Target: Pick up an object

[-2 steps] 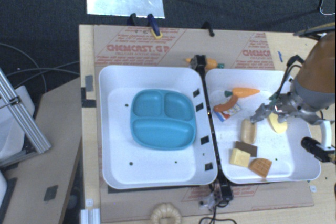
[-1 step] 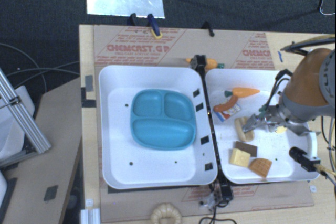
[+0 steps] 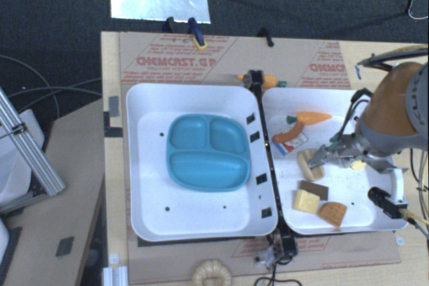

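Divided plate [image 3: 206, 152] in left bin [image 3: 144, 110]; toy foods [image 3: 315, 201] in right bin [image 3: 281, 104]; hand [image 3: 324, 156] above them.

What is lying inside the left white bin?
Inside the left bin lies one blue divided plate with three compartments, flat on the floor. The bin floor under the plate is covered, so anything beneath cannot be seen.

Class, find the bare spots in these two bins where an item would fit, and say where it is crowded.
Free: left bin floor around the blue plate. Crowded: right bin, with carrot, cheese and cracker beside the gripper.
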